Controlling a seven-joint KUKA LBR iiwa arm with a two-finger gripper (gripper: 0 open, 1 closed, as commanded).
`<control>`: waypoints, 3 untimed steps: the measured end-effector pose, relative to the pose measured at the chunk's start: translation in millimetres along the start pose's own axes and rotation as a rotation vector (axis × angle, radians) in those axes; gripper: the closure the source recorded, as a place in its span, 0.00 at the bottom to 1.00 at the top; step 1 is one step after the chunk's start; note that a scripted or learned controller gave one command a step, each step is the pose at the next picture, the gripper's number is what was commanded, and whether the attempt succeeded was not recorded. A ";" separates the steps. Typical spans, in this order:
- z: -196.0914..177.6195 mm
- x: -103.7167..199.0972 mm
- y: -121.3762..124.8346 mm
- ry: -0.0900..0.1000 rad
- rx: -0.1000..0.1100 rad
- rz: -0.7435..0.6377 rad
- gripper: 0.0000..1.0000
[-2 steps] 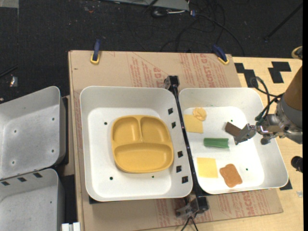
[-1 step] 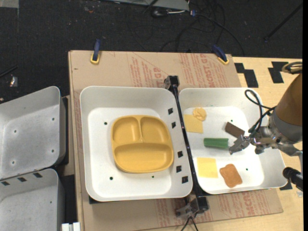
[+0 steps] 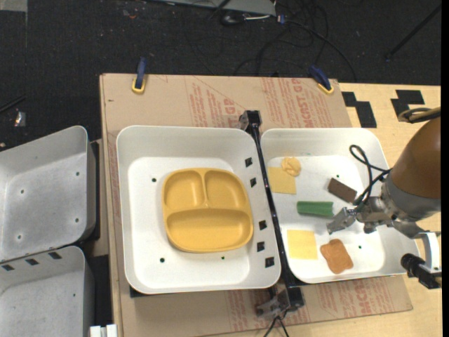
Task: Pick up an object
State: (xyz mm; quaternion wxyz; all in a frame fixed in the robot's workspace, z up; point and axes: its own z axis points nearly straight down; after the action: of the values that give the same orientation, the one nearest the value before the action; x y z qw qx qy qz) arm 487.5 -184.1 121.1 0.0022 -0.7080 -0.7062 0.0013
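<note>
The bench [image 3: 210, 93] carries two shallow white bins side by side. The left bin [image 3: 133, 188] holds a yellow divided plate [image 3: 208, 210] with three compartments, set near its middle.

The right bin [image 3: 372, 149] holds the loose pieces. A green bar [image 3: 313, 208], short and rounded at its ends, lies near the bin's centre with its long side running from nine to three o'clock. At about eleven o'clock from it sits a pale yellow square slice [image 3: 282, 181], and touching that slice's upper edge is a small orange-yellow crinkled piece [image 3: 291, 165]. At about one o'clock from the green bar lies a dark brown block [image 3: 342, 188], tilted. At six o'clock from the bar is a second pale yellow square [image 3: 302, 244], and just beside that, toward three o'clock, an orange-brown rounded piece [image 3: 337, 255] shaped like a small slice of toast.

The arm reaches in from three o'clock, its orange band [image 3: 424, 163] over the bin's right rim. The gripper [image 3: 344, 220] is low in the right bin, just to the four o'clock side of the green bar's right end and above the toast-like piece. Whether the jaws are wide or narrow cannot be told from this slant; nothing is seen between them. A black cable [image 3: 365, 161] loops over the bin near the wrist.
</note>
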 end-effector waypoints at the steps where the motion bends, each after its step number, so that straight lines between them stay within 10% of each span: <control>1: -13.1 0.2 1.5 -0.002 -0.006 0.000 1.00; 3: -127.7 -6.5 1.2 -0.004 -0.012 -0.006 1.00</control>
State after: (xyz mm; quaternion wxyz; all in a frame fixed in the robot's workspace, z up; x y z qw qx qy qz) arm 489.4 -190.8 248.8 -0.0033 -0.7061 -0.7081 -0.0013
